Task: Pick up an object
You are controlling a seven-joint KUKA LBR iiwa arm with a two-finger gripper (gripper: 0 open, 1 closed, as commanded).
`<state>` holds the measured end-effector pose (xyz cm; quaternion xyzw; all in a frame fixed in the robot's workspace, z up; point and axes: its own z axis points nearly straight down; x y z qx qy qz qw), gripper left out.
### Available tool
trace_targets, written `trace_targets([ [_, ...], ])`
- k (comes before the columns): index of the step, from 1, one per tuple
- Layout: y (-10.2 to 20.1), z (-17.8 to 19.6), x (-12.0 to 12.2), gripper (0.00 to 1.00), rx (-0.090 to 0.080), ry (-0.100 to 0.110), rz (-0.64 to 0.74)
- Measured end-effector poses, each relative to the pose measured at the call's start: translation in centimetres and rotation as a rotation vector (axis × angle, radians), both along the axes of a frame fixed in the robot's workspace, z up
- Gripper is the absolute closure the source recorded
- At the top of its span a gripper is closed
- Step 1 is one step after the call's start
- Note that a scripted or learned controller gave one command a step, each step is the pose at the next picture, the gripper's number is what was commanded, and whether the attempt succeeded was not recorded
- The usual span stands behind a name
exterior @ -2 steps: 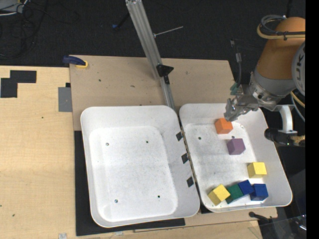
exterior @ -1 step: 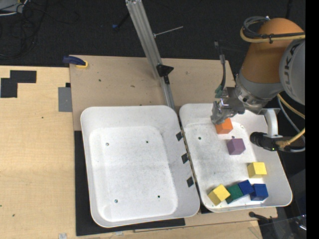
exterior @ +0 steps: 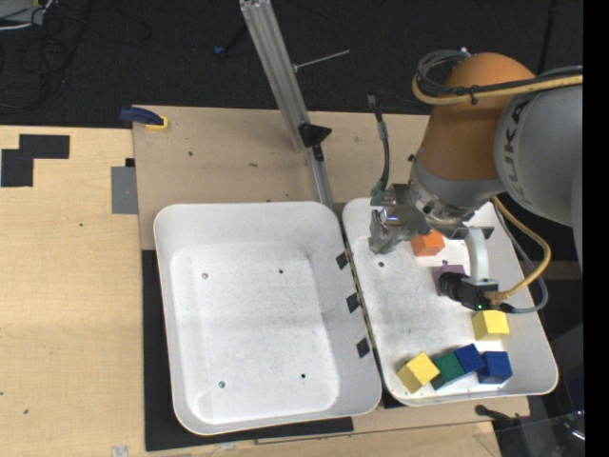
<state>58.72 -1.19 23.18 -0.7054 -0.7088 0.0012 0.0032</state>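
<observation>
Note that the gripper hangs low over the right bin, near its left wall; its grip state cannot be told. The orange block lies just beside it, so judge that the likeliest target, with other blocks clustered well apart at the near edge.
</observation>
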Motion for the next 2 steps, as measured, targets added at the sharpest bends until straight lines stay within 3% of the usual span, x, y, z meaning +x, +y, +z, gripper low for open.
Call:
trace_targets([
  [2, 10.6, -1.4, -3.0, 1.0, -0.001, 0.0, -0.001],
])
